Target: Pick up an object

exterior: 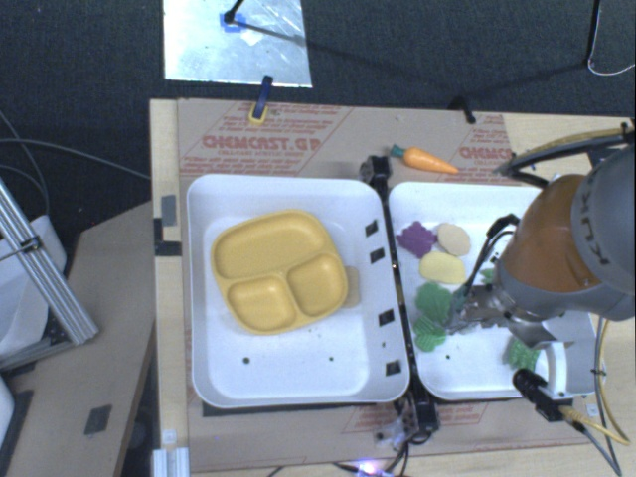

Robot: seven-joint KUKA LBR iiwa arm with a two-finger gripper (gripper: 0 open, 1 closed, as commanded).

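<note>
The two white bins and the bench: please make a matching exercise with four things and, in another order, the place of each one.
Things:
1. yellow tray
2. carrot
3. purple piece
4. hand

Places:
A. right bin, upper part
B. bench, behind the bins
C. left bin
D. right bin, above the green pieces

Pairs: 1-C, 2-B, 3-A, 4-D

You see dark carpet (79, 48) around the bench (298, 132). Shiny metal sheet (237, 28) lies on it behind. Aluminium frame (40, 286) stands left.
</note>
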